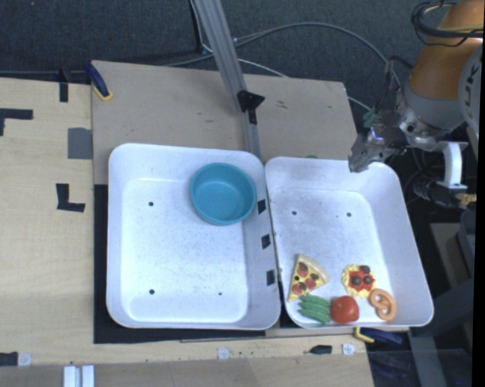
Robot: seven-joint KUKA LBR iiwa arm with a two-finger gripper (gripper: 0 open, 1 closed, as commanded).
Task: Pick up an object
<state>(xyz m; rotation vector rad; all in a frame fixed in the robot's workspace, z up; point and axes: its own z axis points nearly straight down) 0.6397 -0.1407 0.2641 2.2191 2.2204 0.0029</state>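
In the right bin (345, 224), several toy foods lie along the near edge: a pizza slice (306, 275), a green pea pod (315, 309), a red tomato (345, 310), a small round pizza (359, 278) and a pretzel (382, 303). A blue bowl (222, 193) sits at the far right of the left bin (177, 250). My gripper (363, 156) hangs above the far right corner of the right bin, well away from the foods, and I see nothing in it.
A grey metal pole (231, 65) slants down from the top to the gap between the bins. Cables (327, 33) run across the back of the bench. The arm's orange band (441, 73) is at the upper right.
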